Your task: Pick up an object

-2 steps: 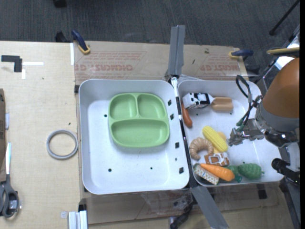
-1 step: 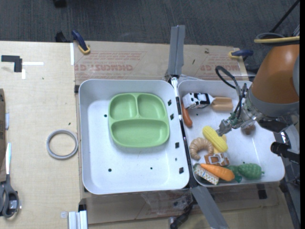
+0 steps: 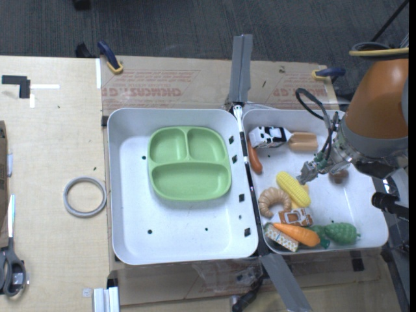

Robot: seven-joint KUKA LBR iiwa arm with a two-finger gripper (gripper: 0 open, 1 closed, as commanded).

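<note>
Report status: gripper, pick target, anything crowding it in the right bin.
Gripper low over right white bin, nothing seen between fingers. Nearest: yellow toy corn cob. Tan croissant and orange toy carrot crowd close.

toy corn cob (image 3: pixel 294 188), yellow, lying slantwise mid right bin (image 3: pixel 364 236), beside a croissant (image 3: pixel 273 201) and carrot (image 3: pixel 297 233).

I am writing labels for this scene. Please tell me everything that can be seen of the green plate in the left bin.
The green plate is a pale green, rounded-square tray that looks like matte plastic. Raised ridges divide it into three compartments: two smaller ones on the far side and one wide one on the near side. All three hold nothing. It lies flat and upright on the floor of the left bin, toward its far half, apart from the walls. Nothing else touches it.
</note>
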